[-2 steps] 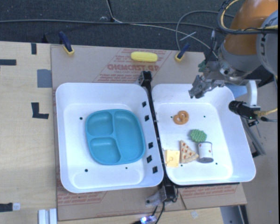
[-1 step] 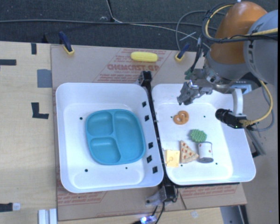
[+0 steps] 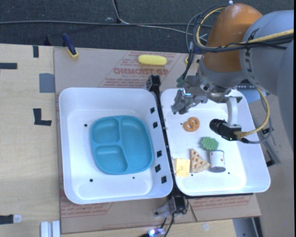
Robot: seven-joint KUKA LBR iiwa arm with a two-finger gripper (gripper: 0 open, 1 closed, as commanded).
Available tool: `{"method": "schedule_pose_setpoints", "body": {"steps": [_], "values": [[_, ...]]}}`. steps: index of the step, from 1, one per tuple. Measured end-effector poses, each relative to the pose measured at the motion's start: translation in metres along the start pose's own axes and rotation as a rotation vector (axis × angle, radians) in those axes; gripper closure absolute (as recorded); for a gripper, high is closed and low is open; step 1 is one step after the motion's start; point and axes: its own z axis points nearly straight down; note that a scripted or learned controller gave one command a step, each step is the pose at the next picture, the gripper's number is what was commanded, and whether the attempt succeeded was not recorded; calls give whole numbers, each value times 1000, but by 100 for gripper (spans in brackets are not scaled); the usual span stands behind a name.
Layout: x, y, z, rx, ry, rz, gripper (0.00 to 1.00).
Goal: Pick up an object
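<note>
Sitting idle left of the pretzel [image 3: 191, 125]: blue divided plate [image 3: 122, 144] in the left bin [image 3: 71, 102]. Hovering just above-left of the pretzel: end effector [image 3: 181, 102], empty, finger spread impossible to judge. Worth lowering squarely over the pretzel, avoiding the bin wall. Crowding below the pretzel: cheese [image 3: 181, 167], pizza slice [image 3: 198, 160], green piece [image 3: 208, 143], can [image 3: 217, 161]. Lying beyond, on the cardboard-covered bench [image 3: 89, 65]: yellow banana [image 3: 152, 59].
</note>
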Motion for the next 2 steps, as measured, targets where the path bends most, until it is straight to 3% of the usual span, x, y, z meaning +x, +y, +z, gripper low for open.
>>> {"method": "schedule_pose_setpoints", "body": {"steps": [1,2], "values": [[50,-17,1,1,0,0,100],[102,-32,26,2,-2,1,100]]}}
